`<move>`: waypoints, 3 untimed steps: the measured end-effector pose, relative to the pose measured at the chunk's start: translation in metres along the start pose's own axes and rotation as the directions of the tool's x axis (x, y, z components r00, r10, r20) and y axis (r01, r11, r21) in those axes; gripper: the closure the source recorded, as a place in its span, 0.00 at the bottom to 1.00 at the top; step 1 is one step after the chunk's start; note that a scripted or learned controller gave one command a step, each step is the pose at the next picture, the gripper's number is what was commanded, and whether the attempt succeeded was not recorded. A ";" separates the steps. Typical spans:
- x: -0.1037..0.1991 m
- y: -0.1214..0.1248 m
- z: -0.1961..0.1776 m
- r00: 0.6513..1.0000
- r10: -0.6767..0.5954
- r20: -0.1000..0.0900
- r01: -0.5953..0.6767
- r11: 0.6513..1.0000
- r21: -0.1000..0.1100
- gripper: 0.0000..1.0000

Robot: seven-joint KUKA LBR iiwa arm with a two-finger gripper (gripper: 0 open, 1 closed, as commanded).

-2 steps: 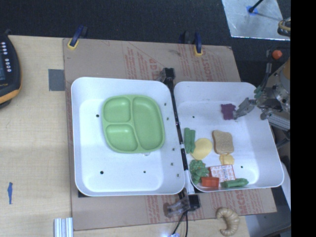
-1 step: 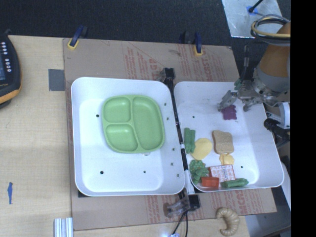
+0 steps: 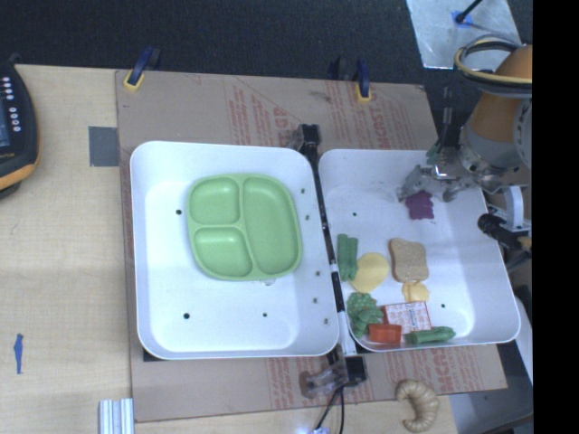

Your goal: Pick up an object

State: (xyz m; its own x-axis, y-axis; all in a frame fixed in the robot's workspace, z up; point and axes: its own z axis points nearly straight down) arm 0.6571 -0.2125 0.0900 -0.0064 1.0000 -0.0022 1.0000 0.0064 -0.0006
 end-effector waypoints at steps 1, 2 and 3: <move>0.004 -0.016 -0.002 1.000 0.003 -0.002 -0.003 1.000 0.005 0.00; 0.004 -0.015 -0.014 1.000 0.000 -0.001 0.000 1.000 0.003 1.00; 0.004 -0.015 -0.013 1.000 -0.001 -0.001 0.001 1.000 0.004 0.00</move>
State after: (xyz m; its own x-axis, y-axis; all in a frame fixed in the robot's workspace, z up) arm 0.6425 -0.2088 0.1032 -0.0071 1.0000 -0.0012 1.0000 0.0071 -0.0047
